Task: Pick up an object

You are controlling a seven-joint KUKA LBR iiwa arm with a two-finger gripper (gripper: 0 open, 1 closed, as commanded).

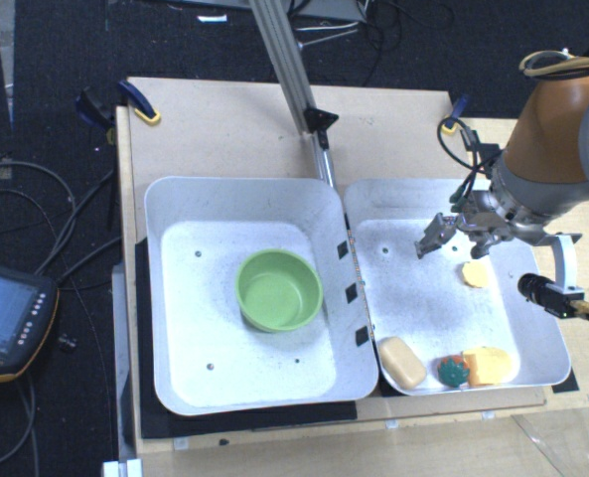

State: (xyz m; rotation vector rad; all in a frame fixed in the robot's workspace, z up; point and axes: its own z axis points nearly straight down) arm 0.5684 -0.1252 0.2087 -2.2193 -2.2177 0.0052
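My gripper [456, 242] hovers over the upper middle of the right bin [413, 296], its fingers spread open and nothing between them. A small pale yellow piece [476, 274] lies just below and to the right of the fingertips, apart from them. Along the bin's front edge lie a beige oval block [403, 362], a small teal and red ball [453, 371] and a yellow block [491, 366]. A green bowl [279, 289] sits upright in the middle of the left bin [185, 266].
A slanted metal pole [292, 68] runs from the top down to the divide between the bins. Blue clamps [135, 97] grip the bench's back corners. A black fixture [544, 293] juts over the right bin's right rim.
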